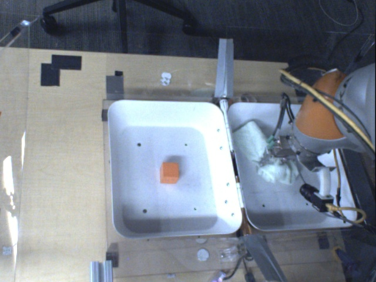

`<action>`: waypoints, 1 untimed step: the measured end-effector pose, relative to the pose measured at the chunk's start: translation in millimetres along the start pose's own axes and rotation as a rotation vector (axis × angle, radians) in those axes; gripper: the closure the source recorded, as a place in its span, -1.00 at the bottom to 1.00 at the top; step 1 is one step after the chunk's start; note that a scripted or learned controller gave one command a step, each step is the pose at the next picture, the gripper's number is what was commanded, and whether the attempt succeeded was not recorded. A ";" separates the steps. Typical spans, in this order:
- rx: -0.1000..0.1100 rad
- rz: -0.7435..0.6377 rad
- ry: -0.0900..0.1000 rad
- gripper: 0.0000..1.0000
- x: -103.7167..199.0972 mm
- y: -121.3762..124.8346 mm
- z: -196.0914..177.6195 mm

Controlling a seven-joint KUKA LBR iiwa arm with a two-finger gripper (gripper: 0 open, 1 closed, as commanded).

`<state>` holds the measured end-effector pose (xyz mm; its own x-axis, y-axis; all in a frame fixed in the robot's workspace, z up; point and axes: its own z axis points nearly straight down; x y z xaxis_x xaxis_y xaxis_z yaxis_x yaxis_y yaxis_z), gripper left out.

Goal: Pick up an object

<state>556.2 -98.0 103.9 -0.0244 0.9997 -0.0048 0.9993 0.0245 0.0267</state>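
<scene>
Left bin: white, shallow; holds one orange cube just past centre toward 6 o'clock, lying well apart from every wall. Right bin: white, shallow; holds a pale rolled cloth toward 10 o'clock and a crumpled white wad near centre, the two close together. Gripper: low over the right bin, at the wad's 12 o'clock edge; how wide it stands, or whether it grips anything, cannot be told; grey arm with orange band at 2 o'clock.
</scene>
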 end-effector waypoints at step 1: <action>0.025 0.157 0.002 1.00 35.6 43.8 -79.9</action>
